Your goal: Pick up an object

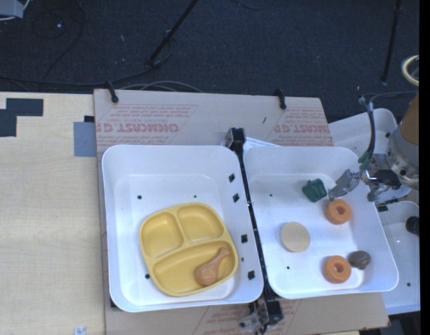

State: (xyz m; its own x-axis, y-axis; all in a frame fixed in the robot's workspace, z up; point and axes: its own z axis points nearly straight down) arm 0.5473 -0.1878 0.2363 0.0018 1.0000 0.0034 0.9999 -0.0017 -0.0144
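The right bin [382, 285] holds a small green block [314, 189], two orange doughnuts [338, 211] [336, 269], a flat beige disc [295, 236] and a small grey-brown lump [359, 259]. My gripper [362, 187] hangs over the bin's upper right part, just above and right of the upper doughnut. Its fingers [345, 183] are spread open with nothing between them. The green block lies a little to the left of the left fingertip.
The left bin [117, 187] holds a yellow divided plate [162, 232] with a tan drumstick [213, 266] in its front compartment. A black clip bar [246, 215] runs between the bins. The arm's wrist [403, 152] and cables stand at the right edge.
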